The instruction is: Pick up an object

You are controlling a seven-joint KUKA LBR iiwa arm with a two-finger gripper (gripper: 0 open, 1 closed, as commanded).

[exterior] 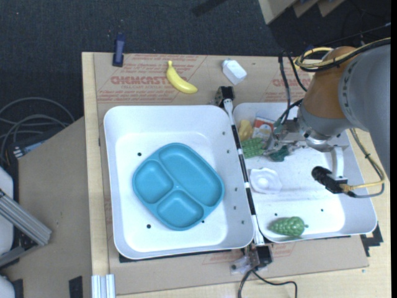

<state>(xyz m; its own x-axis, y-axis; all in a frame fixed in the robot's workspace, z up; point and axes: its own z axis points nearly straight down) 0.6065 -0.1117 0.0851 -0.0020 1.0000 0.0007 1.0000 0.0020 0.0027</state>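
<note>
The right bin (pixel 322 213) holds several small items. A green leafy piece (pixel 252 147), a yellow piece (pixel 245 129) and a colourful packet (pixel 263 128) lie in its far left corner. A white cup-like item (pixel 263 180) sits by its left wall, and a green bumpy object (pixel 287 226) rests near its front edge. My gripper (pixel 279 146) is down in the far left part of this bin, right beside the leafy piece and the packet. The wrist hides what is at its tip.
The left bin (pixel 124 135) bears a blue divided tray (pixel 178 185). A yellow banana (pixel 180 80), a white block (pixel 234 71) and a small blue object (pixel 118 49) lie on the bench behind the bins. The arm (pixel 347 85) and its cables overhang the right bin's far side.
</note>
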